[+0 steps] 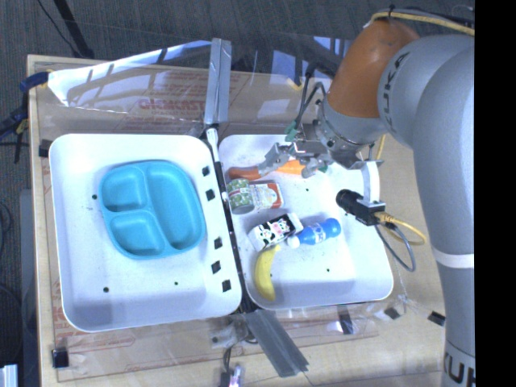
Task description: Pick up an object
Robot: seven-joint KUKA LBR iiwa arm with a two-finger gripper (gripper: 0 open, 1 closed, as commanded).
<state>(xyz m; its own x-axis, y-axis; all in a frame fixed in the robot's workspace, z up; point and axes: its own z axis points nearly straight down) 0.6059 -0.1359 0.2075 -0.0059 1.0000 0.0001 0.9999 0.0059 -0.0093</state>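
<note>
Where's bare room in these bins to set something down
Left bin: white floor around the blue tray. Right bin: patch right of the banana, below the blue bottle. Crowded beside the divider and under the tool.

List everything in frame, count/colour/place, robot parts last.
bins: 2, white, side by side on the bench
tray: 1, blue, three compartments, in the left bin
carrot: 1, orange, back of the right bin, under the gripper
packet: 1, green and orange, right bin near the divider
cow toy: 1, black and white, middle of the right bin
bottle: 1, blue with a white cap, right of the cow toy
banana: 1, yellow, front of the right bin
arm: 1, grey with an orange band, from the right
gripper: 1, over the right bin's back
</note>
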